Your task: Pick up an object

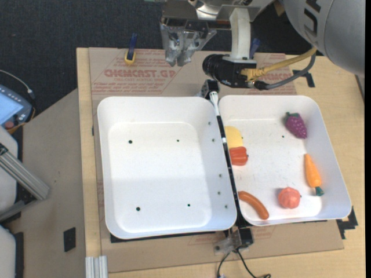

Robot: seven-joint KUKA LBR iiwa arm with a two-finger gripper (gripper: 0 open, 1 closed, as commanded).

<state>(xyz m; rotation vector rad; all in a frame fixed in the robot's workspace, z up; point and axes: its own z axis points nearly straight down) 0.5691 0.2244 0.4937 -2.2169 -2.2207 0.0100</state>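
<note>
Brown cardboard [278, 245] covers the bench beneath two shallow white bins, and red lettering printed on it above the left bin [110, 155] appears to read "CHEMCAST GP", partly hidden by the hardware. Part of large dark letters, likely "KU", shows on the grey arm housing at top right. The gripper [181, 46] hangs above the cardboard beyond the far rim of the left bin, well apart from every object, with nothing between its fingers; how wide they stand cannot be told at this angle. All candidates lie in the right bin [272, 112]: purple toy grapes [295, 125] near the far corner, a toy carrot [313, 174] along the right wall, a pink rounded fruit [289, 197] and a toy sausage [254, 204] near the front, and a yellow piece [233, 136] touching a red piece [238, 156] against the divider. Choosing the yellow or red item risks a finger striking the bin wall, or closing on both at once. The sausage and carrot are rounded and may roll or squirt out of an off-centre pinch.
</note>
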